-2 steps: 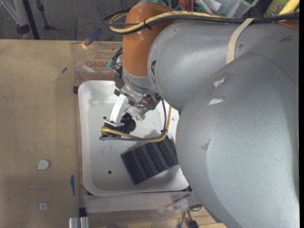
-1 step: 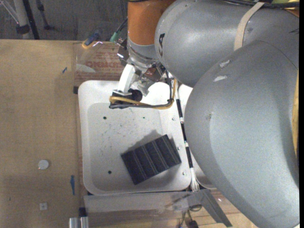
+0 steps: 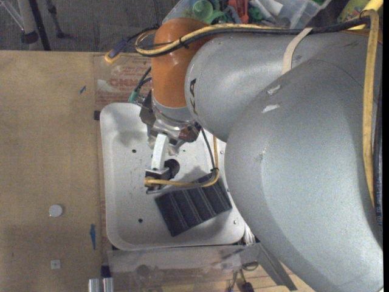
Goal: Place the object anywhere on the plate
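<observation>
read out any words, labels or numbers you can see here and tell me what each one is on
"KA": dark letters on the grey arm, just under the orange band; probably the end of a longer word.
Red print on the brown sheet behind the white bin: large letters, too blurred to read.
No other legible text or numbers.

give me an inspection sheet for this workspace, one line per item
surface: wooden bench bearing a white bin
job's things: black ribbed block lies in the bin near its front wall; cannot tell if it is the plate or the object
clutter: small grey disc on the bench
grippers: tool hangs over the bin, beside the block
cables: yellow cable loops over the orange band
surroundings: clear tub of coloured toys behind the bench
</observation>
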`<state>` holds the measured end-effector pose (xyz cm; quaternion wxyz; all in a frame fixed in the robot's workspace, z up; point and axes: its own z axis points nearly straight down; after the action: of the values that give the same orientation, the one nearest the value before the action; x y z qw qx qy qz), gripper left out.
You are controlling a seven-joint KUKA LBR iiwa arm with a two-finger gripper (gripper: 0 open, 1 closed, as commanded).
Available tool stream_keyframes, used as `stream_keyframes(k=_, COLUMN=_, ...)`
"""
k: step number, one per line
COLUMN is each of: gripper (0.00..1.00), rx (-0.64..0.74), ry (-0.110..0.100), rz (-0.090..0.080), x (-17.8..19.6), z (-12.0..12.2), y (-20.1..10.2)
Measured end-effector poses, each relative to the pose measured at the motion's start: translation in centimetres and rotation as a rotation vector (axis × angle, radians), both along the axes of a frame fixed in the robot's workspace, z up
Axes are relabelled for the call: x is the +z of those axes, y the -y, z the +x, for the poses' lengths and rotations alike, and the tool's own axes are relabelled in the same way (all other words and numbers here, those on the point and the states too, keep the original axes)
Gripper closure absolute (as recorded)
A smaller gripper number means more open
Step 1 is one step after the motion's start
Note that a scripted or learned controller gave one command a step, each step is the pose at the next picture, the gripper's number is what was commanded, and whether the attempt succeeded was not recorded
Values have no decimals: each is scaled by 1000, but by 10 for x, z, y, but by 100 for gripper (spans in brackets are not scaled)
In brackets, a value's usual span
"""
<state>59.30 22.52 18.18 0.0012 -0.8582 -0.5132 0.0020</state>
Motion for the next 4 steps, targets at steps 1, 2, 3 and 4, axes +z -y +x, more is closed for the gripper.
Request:
stream_keyframes(k=1, gripper=100, rx=14, ry=4, rz=0, x=-14, z=73, y=0)
stream_keyframes(k=2, gripper=100, rx=29, ry=7, rz=4, x=-93, z=74, y=48)
stream_keyframes(k=3, gripper=100, rx=287, ry=7, rz=1, x=-23, z=73, y=-1)
stream_keyframes(k=4, gripper=100, rx=365, ry=0, rz=1, x=95, z=-95, y=-1)
